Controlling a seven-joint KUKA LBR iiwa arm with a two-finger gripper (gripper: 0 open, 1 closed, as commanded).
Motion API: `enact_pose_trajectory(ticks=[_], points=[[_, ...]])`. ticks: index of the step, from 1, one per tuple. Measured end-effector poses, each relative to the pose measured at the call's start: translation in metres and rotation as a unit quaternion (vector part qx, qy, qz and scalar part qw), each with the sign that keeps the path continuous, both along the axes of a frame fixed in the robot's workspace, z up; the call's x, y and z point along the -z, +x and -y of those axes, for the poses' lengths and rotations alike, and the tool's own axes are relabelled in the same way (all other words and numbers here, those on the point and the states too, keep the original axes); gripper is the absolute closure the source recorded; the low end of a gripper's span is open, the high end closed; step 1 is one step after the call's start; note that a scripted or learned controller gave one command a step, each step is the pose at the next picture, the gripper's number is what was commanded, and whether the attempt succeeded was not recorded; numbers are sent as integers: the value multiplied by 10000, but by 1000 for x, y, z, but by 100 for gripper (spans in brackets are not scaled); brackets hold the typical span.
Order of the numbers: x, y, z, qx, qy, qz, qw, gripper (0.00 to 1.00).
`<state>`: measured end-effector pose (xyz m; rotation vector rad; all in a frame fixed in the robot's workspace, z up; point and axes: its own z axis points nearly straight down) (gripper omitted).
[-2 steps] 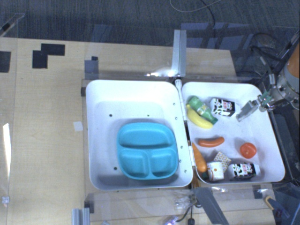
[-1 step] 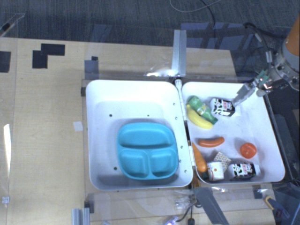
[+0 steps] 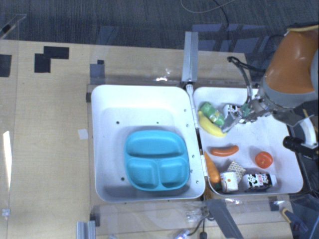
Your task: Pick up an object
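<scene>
Fingers (image 3: 230, 119) are down in the right bin (image 3: 294, 183), toward its back. Just left of them lies the banana (image 3: 210, 126), with the bottle (image 3: 212, 113) touching it behind. In front of the fingers lies the sausage (image 3: 223, 151); further front sit the carrot (image 3: 212, 169), the cup (image 3: 230, 181) and the carton (image 3: 259, 180). Front-right, the tomato (image 3: 263, 159). Far left, the divided tray (image 3: 156, 159) rests in the left bin (image 3: 109, 133).

The end effector (image 3: 232, 117) hung low in the right bin (image 3: 279, 96), beside a banana (image 3: 211, 127); a blue tray (image 3: 156, 159) lay in the left bin (image 3: 144, 101).
</scene>
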<state>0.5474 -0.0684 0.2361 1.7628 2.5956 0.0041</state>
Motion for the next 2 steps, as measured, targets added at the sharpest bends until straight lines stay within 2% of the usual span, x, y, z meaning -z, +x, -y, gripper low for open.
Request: enact_pose_trajectory(ticks=[1, 2], points=[[52, 18, -7, 306, 3, -6, 9995, 0], [146, 39, 40, 802, -2, 56, 9968, 0]])
